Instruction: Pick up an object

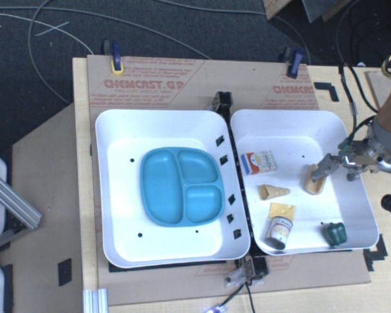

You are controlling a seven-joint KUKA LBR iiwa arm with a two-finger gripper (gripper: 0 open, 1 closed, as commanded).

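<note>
The smooth white right bin (352, 207) holds small things. At right of the frame, the gripper (322, 170) touches a tan rounded piece (315, 181); its fingers' opening I cannot tell. Left bin (111, 175) holds a blue divided plate (182, 186).

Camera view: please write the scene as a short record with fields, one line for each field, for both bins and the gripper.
left bin: holds a blue divided plate, lying flat
right bin: holds five small things
near divider: red, white and blue carton
middle: tan wedge, yellow block
front edge: small jar on its side, green piece at the front right corner
right side: tan piece
gripper: right over the tan piece; a grasp cannot be told
arm: enters from the right
</note>
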